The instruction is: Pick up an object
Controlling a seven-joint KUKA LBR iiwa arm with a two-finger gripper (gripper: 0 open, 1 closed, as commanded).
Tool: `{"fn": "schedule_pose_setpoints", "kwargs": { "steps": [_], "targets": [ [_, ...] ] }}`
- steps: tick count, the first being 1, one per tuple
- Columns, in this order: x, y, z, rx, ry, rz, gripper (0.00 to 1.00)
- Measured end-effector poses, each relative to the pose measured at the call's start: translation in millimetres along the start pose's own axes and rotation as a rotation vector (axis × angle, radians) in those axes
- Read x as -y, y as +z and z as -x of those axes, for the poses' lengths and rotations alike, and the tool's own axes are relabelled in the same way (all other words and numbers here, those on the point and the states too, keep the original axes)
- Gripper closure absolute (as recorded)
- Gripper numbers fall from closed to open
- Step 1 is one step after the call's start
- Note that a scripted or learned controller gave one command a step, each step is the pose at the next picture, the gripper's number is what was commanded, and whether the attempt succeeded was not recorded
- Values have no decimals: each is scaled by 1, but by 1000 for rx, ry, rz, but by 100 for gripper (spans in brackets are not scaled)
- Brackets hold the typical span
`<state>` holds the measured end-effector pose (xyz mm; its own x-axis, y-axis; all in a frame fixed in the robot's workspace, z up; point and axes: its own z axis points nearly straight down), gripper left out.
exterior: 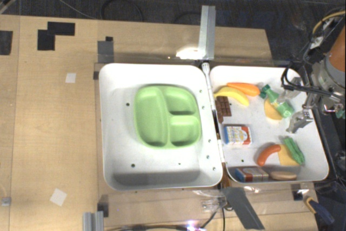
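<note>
Where the arm (330, 70) reaches in from the right, its gripper (299, 120) hangs over the right side of the right bin (319, 170). Whether the pincer is open or closed cannot be told from this view, and nothing is visible in its grasp.

The right bin carries a scatter of toy food. A banana (232, 96) lies near the upper left, with a carrot (244, 87) just above it and touching. A brown chocolate bar (223, 107) sits just below the banana's left end. A small carton (237, 134) with blue and red print rests near the bin's middle. A green bottle (277, 100) lies tilted at the upper right, over a yellow piece (271, 111), close to the gripper. Lower down, a red sausage (267, 153) lies beside a green pickle (294, 150) and a second yellow piece (286, 158). Along the bottom wall sit a small box (250, 174) and a tan flat piece (282, 175).

The left bin (116, 170) holds a green divided plate (166, 115), set upright near its centre. Both bins rest side by side on the wooden bench (48, 132).
</note>
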<state>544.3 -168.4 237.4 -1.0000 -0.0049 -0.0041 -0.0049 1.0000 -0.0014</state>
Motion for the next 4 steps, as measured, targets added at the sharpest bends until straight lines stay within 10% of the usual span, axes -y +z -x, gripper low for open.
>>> {"fn": "schedule_pose_setpoints", "kwargs": {
  "steps": [1, 2, 3, 4],
  "targets": [
    [-10, 143, 0, 2, -191, 1, 0],
    [-12, 134, 2, 6, -198, 1, 100],
    [-3, -3, 48, 11, -397, -3, 100],
    [37, 55, 54, 1, -736, 3, 100]
  ]
}}
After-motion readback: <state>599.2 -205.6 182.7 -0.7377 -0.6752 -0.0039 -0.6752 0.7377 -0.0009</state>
